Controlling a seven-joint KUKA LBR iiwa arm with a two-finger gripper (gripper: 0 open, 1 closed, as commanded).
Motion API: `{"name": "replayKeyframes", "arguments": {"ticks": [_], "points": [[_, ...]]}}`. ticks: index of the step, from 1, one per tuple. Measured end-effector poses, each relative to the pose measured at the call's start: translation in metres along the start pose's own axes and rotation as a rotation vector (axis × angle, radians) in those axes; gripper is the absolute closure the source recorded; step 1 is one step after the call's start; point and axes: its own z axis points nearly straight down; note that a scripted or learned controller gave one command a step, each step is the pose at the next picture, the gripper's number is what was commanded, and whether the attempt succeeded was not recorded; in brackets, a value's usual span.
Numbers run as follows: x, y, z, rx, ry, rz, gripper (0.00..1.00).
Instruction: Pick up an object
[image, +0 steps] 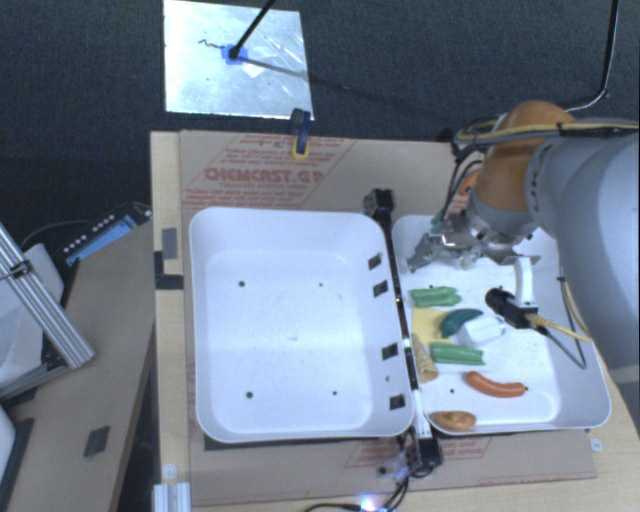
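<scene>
Your arm (585, 195) comes in from the right, and its claw (443, 257) hangs over the far end of the right bin (565, 390), close to the wall that this bin shares with the left bin (290, 330). From this angle you cannot tell whether the claw is apart or together. The things you could pick up all lie on the floor of the right bin. Just on the near side of the claw is a green pod (435, 296), lying crosswise. Beyond it toward you is a yellow flat piece (426, 325) against the shared wall. A dark teal curved piece (462, 319) sits just beside the yellow piece, and a small white block (483, 331) touches the teal piece on its right. A second green piece (457, 353) lies just nearer than those. Next comes an orange-red sausage shape (495, 385), out on bare white floor and a little apart from the rest. A small orange lump (452, 420) sits at the near rim, near the corner by the shared wall. Both bins rest side by side on a cardboard sheet (260, 170) with red print, which lies on the bench (165, 190).
</scene>
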Motion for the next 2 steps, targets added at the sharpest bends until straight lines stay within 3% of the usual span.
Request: {"name": "replayKeyframes", "arguments": {"ticks": [1, 2], "points": [[0.041, 0.018, -0.107, -0.006, 0.000, -0.001, 0.00], [0.134, 0.015, -0.099, 0.006, 0.004, -0.004, 0.00]]}}
